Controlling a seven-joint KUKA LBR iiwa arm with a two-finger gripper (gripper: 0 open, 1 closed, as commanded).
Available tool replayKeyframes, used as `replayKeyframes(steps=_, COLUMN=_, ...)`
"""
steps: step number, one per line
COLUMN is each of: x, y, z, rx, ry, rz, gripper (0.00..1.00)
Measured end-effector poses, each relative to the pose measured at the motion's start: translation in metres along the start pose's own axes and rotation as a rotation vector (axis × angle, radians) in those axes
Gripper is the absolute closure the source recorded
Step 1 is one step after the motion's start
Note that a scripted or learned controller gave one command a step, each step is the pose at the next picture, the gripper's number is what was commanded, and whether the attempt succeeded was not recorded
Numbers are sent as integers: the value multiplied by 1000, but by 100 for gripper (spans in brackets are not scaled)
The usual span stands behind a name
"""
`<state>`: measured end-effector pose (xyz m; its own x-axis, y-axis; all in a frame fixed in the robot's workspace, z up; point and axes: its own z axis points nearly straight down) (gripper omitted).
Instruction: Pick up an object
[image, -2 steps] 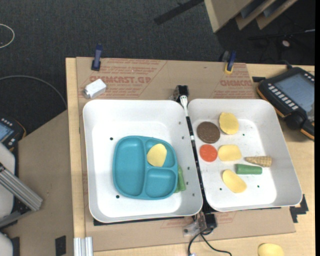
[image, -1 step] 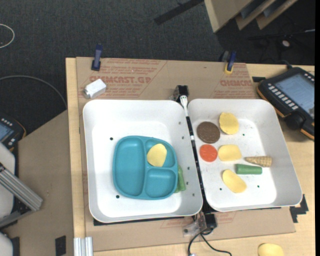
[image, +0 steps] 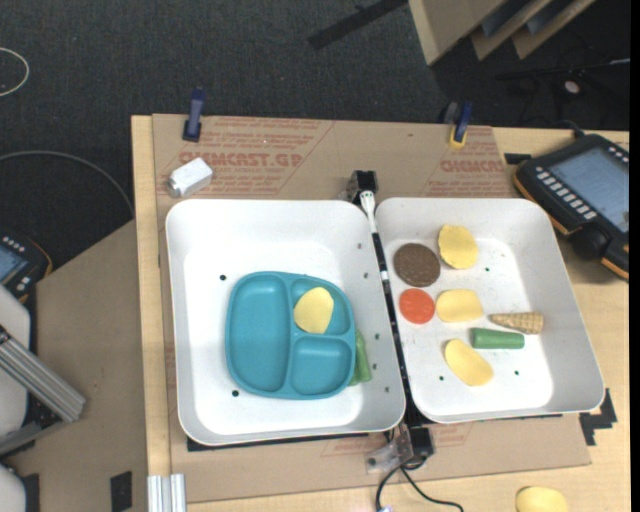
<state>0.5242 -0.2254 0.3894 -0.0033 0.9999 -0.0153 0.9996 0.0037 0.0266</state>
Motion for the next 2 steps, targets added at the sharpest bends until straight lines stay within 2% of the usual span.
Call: replayKeyframes(steps=2, x=-1, y=2, z=-21, rx=-8, ry=-5, rz=-2, gripper=100)
